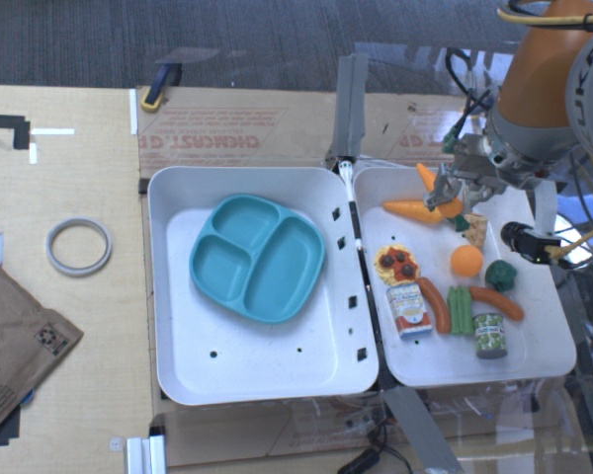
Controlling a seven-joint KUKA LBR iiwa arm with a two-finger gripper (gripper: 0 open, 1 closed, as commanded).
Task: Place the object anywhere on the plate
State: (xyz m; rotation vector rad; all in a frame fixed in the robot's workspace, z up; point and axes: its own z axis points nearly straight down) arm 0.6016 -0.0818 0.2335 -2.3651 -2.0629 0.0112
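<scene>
Plate (257,270), tool (443,201) by carrot (415,210)

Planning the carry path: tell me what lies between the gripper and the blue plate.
In the camera view, between the gripper and the blue plate lie bare floor of the right bin, the two bins' adjoining rims, then bare floor of the left bin.

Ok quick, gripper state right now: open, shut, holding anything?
Gripper: low over the carrot in the right bin; whether it is open, shut or gripping cannot be told from this view.
</scene>
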